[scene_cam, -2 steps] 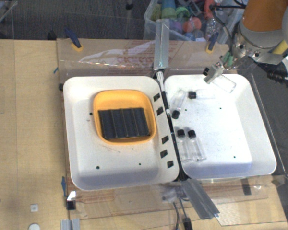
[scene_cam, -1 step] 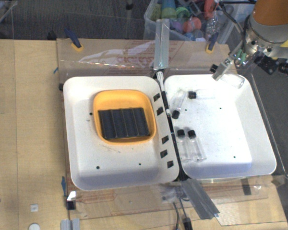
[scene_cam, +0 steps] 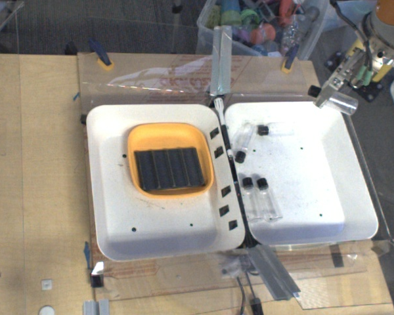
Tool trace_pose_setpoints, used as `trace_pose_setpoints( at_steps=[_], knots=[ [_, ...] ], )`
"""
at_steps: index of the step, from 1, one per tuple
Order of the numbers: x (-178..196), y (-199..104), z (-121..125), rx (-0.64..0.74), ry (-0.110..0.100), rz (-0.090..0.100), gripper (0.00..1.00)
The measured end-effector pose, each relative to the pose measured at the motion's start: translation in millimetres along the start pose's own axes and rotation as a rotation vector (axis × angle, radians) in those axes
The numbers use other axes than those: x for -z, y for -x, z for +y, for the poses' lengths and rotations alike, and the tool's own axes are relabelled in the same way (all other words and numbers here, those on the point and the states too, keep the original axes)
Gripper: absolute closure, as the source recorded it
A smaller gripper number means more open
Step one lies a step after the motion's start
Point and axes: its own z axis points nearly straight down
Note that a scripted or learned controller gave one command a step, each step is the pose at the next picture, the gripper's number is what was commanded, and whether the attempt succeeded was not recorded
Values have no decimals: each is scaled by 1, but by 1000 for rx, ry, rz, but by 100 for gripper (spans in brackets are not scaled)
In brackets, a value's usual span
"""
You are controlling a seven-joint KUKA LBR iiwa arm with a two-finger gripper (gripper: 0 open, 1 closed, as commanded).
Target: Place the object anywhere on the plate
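An orange plate (scene_cam: 135,143) lies in the left bin (scene_cam: 105,195). A black ribbed rectangular block (scene_cam: 169,169) rests flat on the plate, covering most of its middle. Several clear vials with black caps lie in the right bin (scene_cam: 328,176): one (scene_cam: 243,140) beside the divider, one (scene_cam: 273,130) at the back, and two (scene_cam: 259,199) side by side near the front left. My gripper (scene_cam: 333,97) hangs above the back right corner of the right bin, well away from the plate. A pale translucent piece shows at its tip; I cannot make out what it is.
A divider with black tabs (scene_cam: 223,176) runs between the two bins. A clear tub of coloured toys (scene_cam: 262,12) stands behind the bench. A metal bar (scene_cam: 220,61) rises at the back between the bins. Wooden bench surface lies to the left.
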Motion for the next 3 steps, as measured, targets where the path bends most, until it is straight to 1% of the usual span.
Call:
trace_pose_setpoints(
  at_steps=[1,2,3],
  knots=[
    [85,36,-46,-49,-1,1,100],
    [116,59,-65,227,0,-3,100],
    [115,60,-61,592,1,-3,100]
  ],
)
